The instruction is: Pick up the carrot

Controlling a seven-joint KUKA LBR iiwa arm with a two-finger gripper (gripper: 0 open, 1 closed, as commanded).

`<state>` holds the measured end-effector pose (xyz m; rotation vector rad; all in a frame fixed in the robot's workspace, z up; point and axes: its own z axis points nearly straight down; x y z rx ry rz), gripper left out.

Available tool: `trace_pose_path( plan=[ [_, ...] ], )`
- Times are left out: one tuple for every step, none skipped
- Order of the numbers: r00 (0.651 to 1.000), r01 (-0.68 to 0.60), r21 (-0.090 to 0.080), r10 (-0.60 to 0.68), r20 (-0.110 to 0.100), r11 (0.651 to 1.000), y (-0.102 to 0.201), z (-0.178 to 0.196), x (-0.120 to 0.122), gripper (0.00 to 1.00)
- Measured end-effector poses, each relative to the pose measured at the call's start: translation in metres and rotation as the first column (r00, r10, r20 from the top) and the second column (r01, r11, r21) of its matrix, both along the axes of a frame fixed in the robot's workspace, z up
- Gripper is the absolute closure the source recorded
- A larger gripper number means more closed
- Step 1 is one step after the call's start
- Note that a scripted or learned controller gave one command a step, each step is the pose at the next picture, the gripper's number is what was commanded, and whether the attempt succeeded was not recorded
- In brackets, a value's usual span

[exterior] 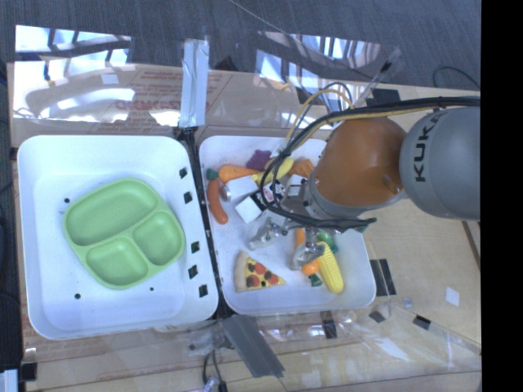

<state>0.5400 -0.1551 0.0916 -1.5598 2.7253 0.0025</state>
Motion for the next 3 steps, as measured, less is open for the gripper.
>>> trace_pose_path(
  plan=[
    [0.965, -0.264, 0.000, 0.264, 0.001, 0.965, -0.043, 0.000, -0.021, 0.00],
    [0.963, -0.268, 0.001, 0.268, 0.003, 0.963, -0.041, 0.010, -0.020, 1.00],
    [0.932, -0.362, -0.008, 0.362, 0.006, 0.932, -0.055, 0.113, -0.007, 1.00]
  ],
)
